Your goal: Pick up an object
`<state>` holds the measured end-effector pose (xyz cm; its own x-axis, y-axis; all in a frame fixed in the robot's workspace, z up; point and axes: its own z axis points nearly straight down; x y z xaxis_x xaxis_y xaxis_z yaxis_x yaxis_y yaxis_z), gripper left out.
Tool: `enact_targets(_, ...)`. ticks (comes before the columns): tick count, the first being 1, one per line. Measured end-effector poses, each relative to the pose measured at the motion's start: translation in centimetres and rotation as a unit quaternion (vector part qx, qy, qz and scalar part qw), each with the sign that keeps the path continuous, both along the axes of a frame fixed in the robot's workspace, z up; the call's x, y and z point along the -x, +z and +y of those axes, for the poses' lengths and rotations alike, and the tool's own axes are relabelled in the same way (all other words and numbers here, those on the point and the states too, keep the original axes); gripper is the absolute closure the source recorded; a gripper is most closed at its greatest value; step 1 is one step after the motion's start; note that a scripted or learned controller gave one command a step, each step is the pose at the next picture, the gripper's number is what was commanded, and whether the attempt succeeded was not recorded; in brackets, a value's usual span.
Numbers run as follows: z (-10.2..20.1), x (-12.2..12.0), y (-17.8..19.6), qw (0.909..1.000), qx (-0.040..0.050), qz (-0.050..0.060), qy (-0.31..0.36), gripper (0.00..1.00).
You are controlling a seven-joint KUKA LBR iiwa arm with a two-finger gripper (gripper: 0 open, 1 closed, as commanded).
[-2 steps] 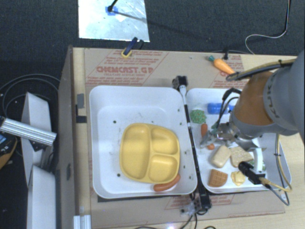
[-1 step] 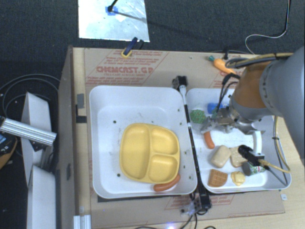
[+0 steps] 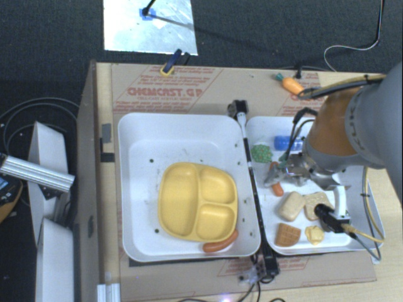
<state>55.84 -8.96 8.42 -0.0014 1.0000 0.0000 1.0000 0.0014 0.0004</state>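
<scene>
Gripper (image 3: 277, 176): low in right bin (image 3: 359, 247); finger state indiscernible. Orange piece (image 3: 278, 189) just below it; beige block (image 3: 291, 206) next nearest.

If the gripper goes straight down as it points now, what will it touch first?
Probably the small orange piece lying just below the gripper in the right bin, beside the beige bread-like piece. Depth is unclear from above.

The left white bin (image 3: 135, 168) has bare floor along its upper and left parts; a yellow divided plastic tray (image 3: 197, 201) and an orange sausage (image 3: 220, 245) fill its lower centre. In the right white bin (image 3: 264, 131), small food pieces crowd the lower half, under the grey arm (image 3: 352, 131).
</scene>
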Motion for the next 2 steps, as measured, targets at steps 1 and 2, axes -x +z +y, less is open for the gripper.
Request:
enact_targets(1, 0.0, -0.1, 1.1, 1.0000, 0.0000, -0.001, 0.001, 1.00)
enact_targets(2, 5.8, 2.3, 11.4, 1.0000, -0.0002, -0.001, 0.001, 1.00)
